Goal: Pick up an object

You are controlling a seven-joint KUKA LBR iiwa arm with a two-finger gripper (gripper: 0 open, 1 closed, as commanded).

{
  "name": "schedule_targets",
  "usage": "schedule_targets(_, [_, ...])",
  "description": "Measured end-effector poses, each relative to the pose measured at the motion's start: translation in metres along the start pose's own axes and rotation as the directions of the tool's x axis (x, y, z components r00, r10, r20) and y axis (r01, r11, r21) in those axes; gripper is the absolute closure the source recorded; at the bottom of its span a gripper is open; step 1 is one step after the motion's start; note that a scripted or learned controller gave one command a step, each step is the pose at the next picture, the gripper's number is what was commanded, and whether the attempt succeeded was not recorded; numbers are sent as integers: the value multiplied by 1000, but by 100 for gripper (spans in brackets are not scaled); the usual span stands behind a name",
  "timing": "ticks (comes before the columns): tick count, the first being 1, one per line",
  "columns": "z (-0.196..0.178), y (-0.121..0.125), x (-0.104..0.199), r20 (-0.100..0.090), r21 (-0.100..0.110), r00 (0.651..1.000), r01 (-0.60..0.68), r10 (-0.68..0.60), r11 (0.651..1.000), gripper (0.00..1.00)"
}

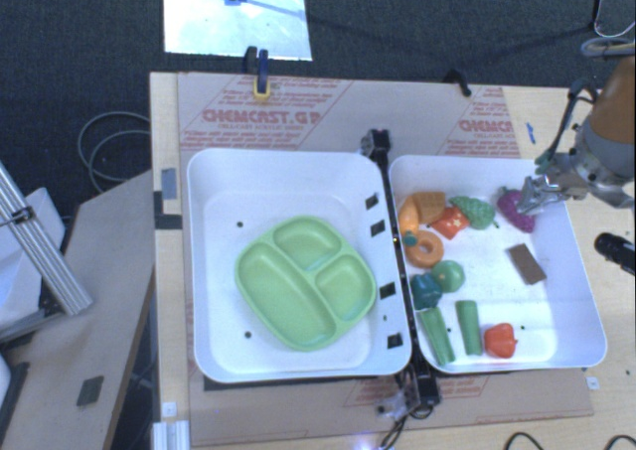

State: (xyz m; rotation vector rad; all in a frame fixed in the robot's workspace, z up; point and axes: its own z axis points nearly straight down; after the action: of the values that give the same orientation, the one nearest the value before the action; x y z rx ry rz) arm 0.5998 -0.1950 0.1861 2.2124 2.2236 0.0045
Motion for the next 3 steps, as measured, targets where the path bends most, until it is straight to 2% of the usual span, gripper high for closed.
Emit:
schedule_targets(1, [-41, 2, 0, 0, 0, 1000, 1, -1, 1000, 100])
schedule_targets(3, [-29, -45, 88, -3, 6, 1000, 3, -3, 1000, 100])
